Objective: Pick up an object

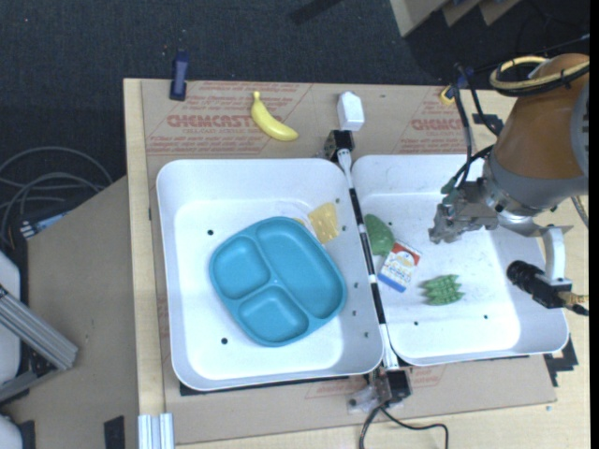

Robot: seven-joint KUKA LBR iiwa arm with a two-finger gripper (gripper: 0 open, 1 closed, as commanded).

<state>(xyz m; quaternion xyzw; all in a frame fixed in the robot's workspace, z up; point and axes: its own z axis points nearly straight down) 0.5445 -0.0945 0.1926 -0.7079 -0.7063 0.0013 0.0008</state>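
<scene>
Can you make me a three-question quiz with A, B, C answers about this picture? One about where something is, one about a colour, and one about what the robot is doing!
1. Where is the yellow plastic banana?
A. In the left bin
B. On the bench behind the bins
C. On the blue tray

2. What colour is the three-compartment plastic tray?
A. Blue
B. Red
C. Green

3. Where is the robot's tool?
A. Over the left bin
B. Over the banana
C. Over the right white bin

Answers: 1 B, it lies on the board outside both bins. 2 A, it is plainly blue. 3 C, it hangs above that bin's floor.
</scene>
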